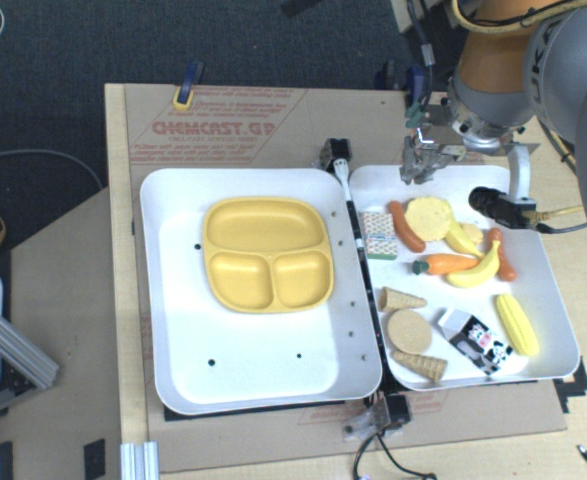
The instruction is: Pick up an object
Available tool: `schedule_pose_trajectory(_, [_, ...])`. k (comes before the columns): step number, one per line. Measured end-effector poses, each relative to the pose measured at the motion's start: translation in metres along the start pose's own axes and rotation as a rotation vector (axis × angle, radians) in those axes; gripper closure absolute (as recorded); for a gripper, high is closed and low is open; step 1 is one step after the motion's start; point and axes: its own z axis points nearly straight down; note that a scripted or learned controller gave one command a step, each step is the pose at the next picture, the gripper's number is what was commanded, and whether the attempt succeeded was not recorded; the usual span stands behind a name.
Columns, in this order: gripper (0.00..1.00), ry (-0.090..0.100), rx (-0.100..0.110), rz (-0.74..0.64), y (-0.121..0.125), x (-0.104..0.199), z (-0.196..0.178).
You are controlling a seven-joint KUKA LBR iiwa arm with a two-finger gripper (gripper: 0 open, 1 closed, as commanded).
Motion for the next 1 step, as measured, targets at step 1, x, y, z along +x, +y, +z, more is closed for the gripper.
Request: schedule_pose_trajectory(1, [1.0,0.0,0.0,0.001,-0.0049,-0.0083,-0.007])
